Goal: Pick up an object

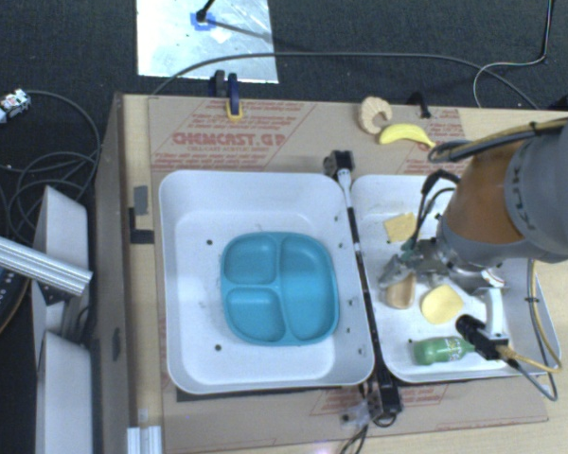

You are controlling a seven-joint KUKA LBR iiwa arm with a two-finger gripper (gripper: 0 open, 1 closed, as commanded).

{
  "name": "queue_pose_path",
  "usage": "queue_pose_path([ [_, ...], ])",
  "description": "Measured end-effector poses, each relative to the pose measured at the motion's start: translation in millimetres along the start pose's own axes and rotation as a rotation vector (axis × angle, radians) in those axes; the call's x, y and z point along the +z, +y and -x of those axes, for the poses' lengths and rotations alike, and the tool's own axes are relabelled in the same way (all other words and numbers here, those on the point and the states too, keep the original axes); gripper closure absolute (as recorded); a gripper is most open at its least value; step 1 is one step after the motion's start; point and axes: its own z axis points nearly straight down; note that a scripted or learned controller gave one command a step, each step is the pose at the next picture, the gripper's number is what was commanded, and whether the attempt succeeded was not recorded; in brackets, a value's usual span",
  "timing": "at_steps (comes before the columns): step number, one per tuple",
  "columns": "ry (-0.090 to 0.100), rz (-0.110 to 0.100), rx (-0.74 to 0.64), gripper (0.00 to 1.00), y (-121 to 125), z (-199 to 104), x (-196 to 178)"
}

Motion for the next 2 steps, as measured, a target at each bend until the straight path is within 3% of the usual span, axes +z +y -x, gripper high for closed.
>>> queue_pose_path([
  [1,0.000,0.001,-0.001,0.00,0.5,-4.9,-0.1],
  [2,-0.001,0.003,-0.003,0.00,56.9,0.8,-17.0],
])
